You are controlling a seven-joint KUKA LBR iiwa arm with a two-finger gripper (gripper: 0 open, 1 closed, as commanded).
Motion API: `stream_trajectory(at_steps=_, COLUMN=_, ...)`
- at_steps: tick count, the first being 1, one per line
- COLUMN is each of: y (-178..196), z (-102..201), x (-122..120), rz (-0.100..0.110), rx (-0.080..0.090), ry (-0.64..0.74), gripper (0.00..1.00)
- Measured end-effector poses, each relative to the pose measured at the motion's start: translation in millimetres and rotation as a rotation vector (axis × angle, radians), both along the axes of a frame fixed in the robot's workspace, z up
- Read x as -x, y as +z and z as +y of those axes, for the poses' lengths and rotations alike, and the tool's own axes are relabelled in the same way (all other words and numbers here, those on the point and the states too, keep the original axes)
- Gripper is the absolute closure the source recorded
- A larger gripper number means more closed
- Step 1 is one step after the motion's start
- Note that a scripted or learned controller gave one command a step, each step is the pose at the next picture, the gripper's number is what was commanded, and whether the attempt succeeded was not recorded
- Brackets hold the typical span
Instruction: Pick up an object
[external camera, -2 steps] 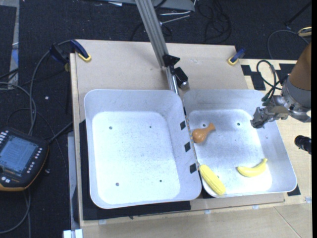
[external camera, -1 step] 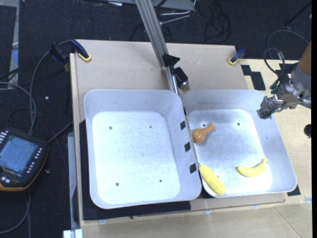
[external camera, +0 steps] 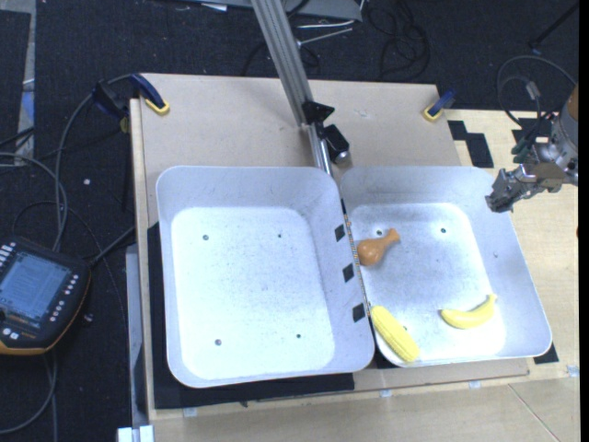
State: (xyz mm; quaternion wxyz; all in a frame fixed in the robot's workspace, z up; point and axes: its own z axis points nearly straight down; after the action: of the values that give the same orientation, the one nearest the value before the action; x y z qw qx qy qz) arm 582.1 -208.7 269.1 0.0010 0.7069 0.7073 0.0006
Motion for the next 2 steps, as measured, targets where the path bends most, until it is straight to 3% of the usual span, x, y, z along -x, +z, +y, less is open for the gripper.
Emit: stream_trajectory(at_steps=2, y=-11, z=102, x=21, rz=0.003, rx=-0.002, ry=0.004, gripper=1.00)
